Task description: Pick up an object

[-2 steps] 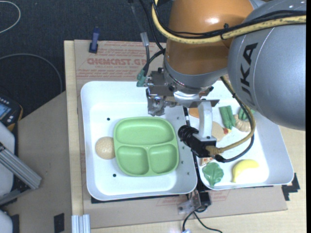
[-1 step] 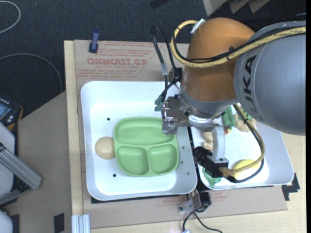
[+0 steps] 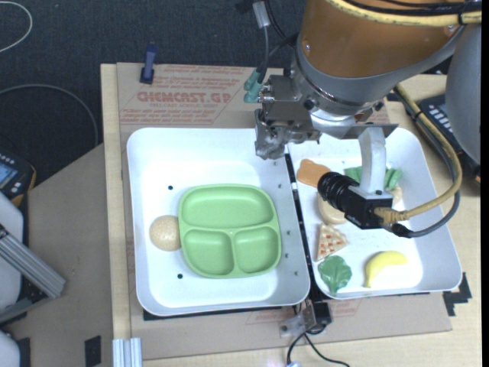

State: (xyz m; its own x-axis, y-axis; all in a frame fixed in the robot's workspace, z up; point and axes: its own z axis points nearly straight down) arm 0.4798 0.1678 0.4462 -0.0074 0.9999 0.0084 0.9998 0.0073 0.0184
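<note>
The arm [image 3: 382,37] reached in over the far edge of the right bin [image 3: 435,270]. The gripper [image 3: 269,145] hung at the far end of the wall where the two bins met; whether it was released or clenched could not be told. In the left bin [image 3: 145,159], a green tray [image 3: 229,229] lay at the centre with a tan ball [image 3: 164,233] touching its left edge. The right bin held an orange piece [image 3: 309,172] by its far left corner, a pizza slice [image 3: 330,241] along its left wall, a green leaf [image 3: 335,272] at its near left corner, and a banana [image 3: 384,267] near its front edge.
</note>
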